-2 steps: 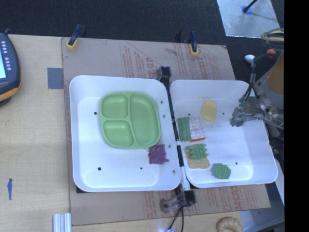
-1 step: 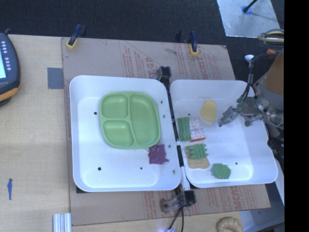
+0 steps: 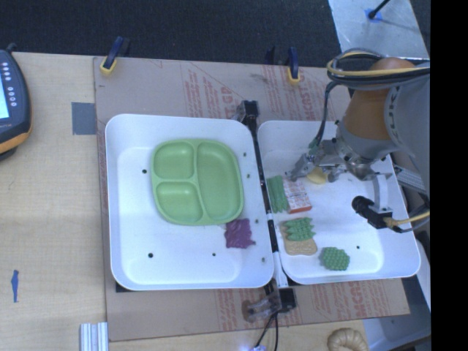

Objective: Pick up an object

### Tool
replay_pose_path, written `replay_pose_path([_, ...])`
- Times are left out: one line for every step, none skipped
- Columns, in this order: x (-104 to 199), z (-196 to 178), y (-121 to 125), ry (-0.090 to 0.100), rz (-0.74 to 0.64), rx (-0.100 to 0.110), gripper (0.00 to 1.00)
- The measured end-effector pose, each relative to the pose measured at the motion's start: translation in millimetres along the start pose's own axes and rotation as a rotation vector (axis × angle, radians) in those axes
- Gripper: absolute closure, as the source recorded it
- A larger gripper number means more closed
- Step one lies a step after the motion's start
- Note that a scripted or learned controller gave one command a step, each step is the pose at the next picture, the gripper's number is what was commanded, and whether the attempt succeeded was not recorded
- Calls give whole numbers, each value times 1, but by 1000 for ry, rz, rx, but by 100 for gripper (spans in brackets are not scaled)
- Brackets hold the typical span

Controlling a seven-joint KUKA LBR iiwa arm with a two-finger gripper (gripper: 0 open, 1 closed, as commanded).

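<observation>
Camera view, overhead at a slant. Two shallow white plastic bins side by side: left bin (image 3: 124, 196), right bin (image 3: 398, 262).

Left bin, 2 items: one light-green three-compartment plastic plate (image 3: 197, 181) lying flat near the bin's middle; one small purple crumpled piece (image 3: 238, 233) just beside the plate's lower right corner, near the divider between the bins.

Right bin, 5 loose items counted:
- one green ribbed strip (image 3: 276, 194), along the left wall;
- one small red-and-white printed packet (image 3: 296, 195), touching the strip's right side;
- one tan flat piece with a green leafy top (image 3: 299, 236), below the packet;
- one round green bumpy object (image 3: 334, 258), near the front wall;
- one small yellow object (image 3: 317, 176), at the gripper's tip.

One grey arm with an orange band (image 3: 373, 112) reaches in from the right. Gripper (image 3: 311, 168) is low over the right bin's upper middle, right by the yellow object. Finger state: cannot tell; grasp not confirmed.

Bench edge: two yellow clamps, left clamp (image 3: 111, 58), right clamp (image 3: 293, 70).
</observation>
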State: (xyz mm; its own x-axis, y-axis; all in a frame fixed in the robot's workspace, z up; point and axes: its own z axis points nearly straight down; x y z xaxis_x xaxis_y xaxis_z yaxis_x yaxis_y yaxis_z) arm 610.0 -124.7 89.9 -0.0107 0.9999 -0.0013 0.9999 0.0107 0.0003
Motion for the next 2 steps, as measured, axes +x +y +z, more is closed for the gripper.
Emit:
replay_pose_path([-94,-164,49,-10,12,-18,0])
replay_pose_path([-26,-106,-15,5,3,13,0])
